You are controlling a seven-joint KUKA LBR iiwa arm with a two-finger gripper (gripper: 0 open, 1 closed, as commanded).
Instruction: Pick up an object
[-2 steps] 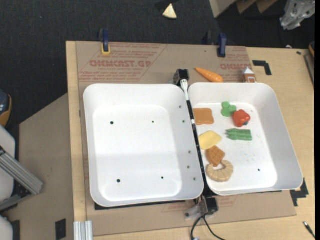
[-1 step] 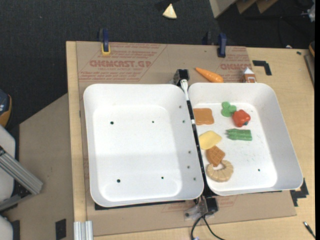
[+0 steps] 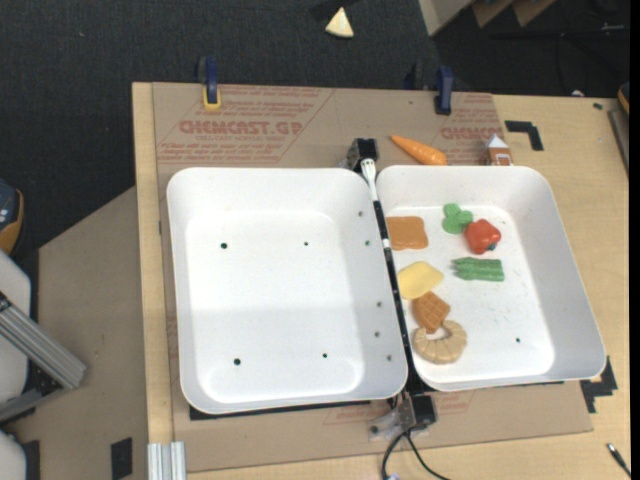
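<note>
Worktop [image 3: 150,268], cardboard-covered, bearing two white bins side by side. Left bin [image 3: 200,198]: no items. Right bin [image 3: 560,268], left half: orange slab [image 3: 407,232], yellow piece [image 3: 419,279], waffle-like piece [image 3: 431,311] touching a tan ring [image 3: 440,342]; further right: green cluster [image 3: 456,218] against a red pepper [image 3: 483,235], green pod [image 3: 478,269]. Outside the bins: carrot [image 3: 419,150]. End effector state: cannot tell. Task progress, judged: nothing lifted; choosing, grasping and raising all remain
</note>
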